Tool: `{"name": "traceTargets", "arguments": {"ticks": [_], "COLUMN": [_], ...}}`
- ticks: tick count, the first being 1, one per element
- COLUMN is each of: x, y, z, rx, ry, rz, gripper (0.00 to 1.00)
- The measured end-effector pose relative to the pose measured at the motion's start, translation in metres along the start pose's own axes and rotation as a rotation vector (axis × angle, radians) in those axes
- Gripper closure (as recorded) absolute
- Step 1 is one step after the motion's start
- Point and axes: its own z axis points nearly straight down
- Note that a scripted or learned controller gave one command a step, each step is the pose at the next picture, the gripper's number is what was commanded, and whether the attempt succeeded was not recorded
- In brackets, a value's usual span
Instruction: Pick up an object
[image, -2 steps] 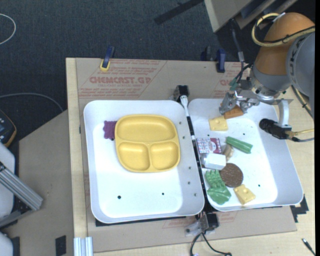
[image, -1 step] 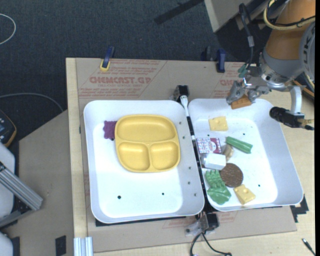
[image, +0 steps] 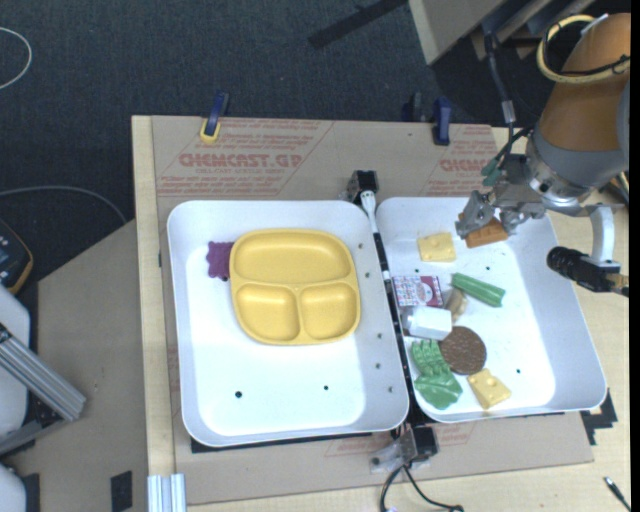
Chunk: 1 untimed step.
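Over the far right part of the right bin (image: 570, 330), the hand (image: 487, 222) hangs at the end of the grey arm (image: 580, 150), whose orange band (image: 590, 80) sits above the wrist. A small brown block (image: 487, 236) is seen between the fingertips, so the hand is closed on it. The block appears raised above the bin floor, though the slanted view does not settle this.

Contents of the right bin, noted from far to near: a pale yellow cheese-like piece (image: 436, 247) just beside the hand on its left; a green oblong item (image: 478, 289) near the middle; a red-and-white packet (image: 418, 291) against the left wall; a white block (image: 431, 324) touching the packet's near edge; a round brown disc (image: 464, 351) just beside the white block; a green leafy item (image: 436, 376) at the near left corner, touching the disc; a yellow wedge (image: 489, 389) near the front edge.

The left bin (image: 200, 390) holds a yellow divided tray (image: 295, 284) with three compartments, lying flat in the far half. A purple item (image: 218, 258) lies partly under the tray's left edge.

Both bins rest on a brown board (image: 150, 300) on the table. Two clamps, one yellow (image: 211, 127) and one blue (image: 441, 120), hold the board's far edge.
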Motion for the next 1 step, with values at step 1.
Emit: {"name": "traceTargets", "arguments": {"ticks": [1], "x": [0.0059], "y": [-0.0524], "z": [0.0142], "rx": [0.004], "ry": [0.001], "rz": [0.001], "gripper": [1.0]}}
